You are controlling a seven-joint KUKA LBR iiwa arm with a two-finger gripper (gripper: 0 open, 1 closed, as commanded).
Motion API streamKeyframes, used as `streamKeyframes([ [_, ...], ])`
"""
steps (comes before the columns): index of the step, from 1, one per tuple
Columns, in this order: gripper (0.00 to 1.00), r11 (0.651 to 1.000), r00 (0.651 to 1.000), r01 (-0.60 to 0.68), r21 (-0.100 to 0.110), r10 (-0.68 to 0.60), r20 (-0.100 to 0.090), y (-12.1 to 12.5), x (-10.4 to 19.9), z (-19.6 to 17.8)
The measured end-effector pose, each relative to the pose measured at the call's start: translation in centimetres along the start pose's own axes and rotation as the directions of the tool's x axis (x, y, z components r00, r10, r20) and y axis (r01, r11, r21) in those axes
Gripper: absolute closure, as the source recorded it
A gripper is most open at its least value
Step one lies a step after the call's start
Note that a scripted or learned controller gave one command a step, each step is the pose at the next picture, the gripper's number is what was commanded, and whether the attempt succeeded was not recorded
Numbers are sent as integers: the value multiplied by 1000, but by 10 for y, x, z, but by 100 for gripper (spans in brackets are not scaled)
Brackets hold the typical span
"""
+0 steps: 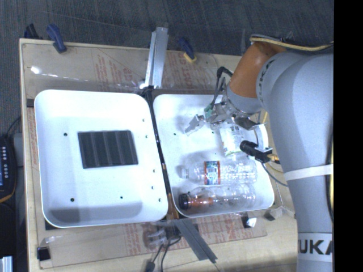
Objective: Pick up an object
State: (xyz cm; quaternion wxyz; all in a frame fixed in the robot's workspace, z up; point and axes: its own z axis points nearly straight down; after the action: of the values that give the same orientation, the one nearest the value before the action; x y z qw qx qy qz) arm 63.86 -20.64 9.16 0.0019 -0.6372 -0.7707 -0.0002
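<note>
Bottles (222,173) lie in right bin (170,123) on wooden bench (85,55).

Running out of view at the right and bottom edges: the bulky grey robot arm (300,152). Hiding the right rim of the right-hand shallow white bin (170,152) beneath that arm. Blurring together at the wrist: the two-finger gripper (218,115), fingers too small to tell apart against a clear plastic bottle (231,137).

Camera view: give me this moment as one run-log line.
arm: over right bin | gripper: low among bottles | clear bottle: lying | dark-capped bottle: lying | left bin: dark panel
</note>
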Motion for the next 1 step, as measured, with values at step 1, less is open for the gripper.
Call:
streamKeyframes([
  [1, 0, 997, 997, -73, -1, 73, 2, -51, 7, -50],
])
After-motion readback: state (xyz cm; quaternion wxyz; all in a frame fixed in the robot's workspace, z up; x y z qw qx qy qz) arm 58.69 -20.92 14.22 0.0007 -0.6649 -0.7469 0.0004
